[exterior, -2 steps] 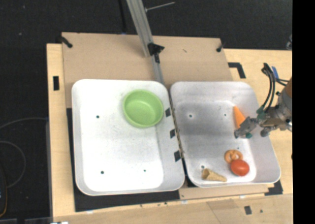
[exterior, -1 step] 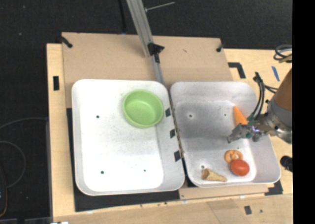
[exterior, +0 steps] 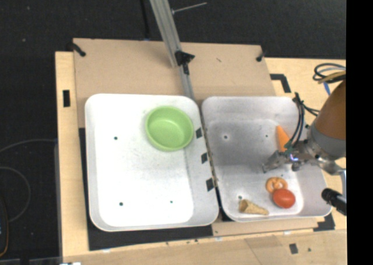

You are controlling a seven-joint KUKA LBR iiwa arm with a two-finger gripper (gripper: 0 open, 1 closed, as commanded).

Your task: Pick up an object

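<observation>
While the gripper (exterior: 284, 162) hovers, grip state unclear, a round red tomato (exterior: 284, 198) lies below.

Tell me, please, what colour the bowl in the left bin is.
Light green; the bowl shows clearly in the camera view.

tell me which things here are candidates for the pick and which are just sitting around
Candidates, right bin near the gripper:
red tomato-like ball
orange round piece
tan cone
orange carrot-like piece

Lying about:
green bowl in the left bin
metal pole
</observation>
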